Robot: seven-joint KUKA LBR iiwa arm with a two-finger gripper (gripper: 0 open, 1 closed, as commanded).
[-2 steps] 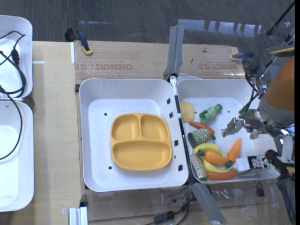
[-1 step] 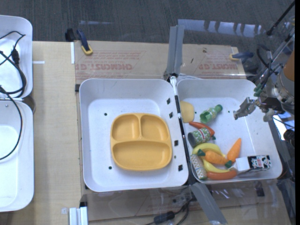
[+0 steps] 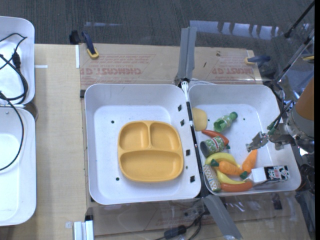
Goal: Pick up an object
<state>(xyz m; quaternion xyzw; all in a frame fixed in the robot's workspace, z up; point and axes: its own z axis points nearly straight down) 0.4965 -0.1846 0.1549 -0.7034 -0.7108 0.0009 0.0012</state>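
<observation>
My gripper (image 3: 255, 142) hangs low in the right bin (image 3: 260, 96), reaching in from the right, open with nothing between its fingers. Just below its tips lies an orange carrot (image 3: 249, 161). Left of it are a green bottle (image 3: 225, 121), a red chili (image 3: 215, 133) and a green can (image 3: 213, 144). A banana (image 3: 223, 158), a second carrot (image 3: 228, 168), a corn cob (image 3: 211, 178) and a white carton (image 3: 270, 174) crowd the bin's front. A pale yellow round piece (image 3: 199, 118) sits by the left wall.
The left bin (image 3: 100, 134) holds a yellow divided plate (image 3: 150, 151). White trays (image 3: 15, 134) with black cables stand at the far left. A grey post (image 3: 187, 54) rises behind where the bins meet.
</observation>
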